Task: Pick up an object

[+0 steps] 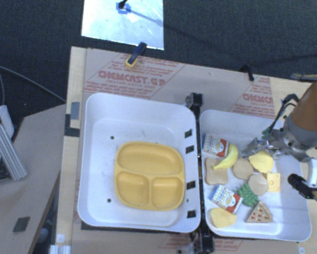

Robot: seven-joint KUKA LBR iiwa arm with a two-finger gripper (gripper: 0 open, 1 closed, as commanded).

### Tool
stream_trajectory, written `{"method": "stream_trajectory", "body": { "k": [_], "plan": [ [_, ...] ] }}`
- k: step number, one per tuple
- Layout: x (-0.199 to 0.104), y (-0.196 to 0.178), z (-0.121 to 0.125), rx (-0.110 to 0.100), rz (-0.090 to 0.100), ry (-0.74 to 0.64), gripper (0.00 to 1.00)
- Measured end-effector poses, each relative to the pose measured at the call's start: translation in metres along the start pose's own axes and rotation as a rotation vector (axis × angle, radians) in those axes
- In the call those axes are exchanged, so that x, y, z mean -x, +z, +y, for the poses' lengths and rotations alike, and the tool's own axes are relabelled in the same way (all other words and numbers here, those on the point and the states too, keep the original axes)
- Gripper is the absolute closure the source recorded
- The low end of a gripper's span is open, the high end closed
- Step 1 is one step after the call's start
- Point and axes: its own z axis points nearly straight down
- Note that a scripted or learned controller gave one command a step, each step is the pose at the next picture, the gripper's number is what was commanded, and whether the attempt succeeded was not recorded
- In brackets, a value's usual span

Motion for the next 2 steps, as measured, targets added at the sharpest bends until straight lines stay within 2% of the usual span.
{"method": "stream_trajectory", "body": {
  "k": [1, 2],
  "plan": [
    [0.001, -0.012, 0.003, 0.008, -0.002, -0.001, 1.0],
    [-0.089, -0.081, -0.046, 0.004, 0.003, -0.01, 1.0]
  ]
}}
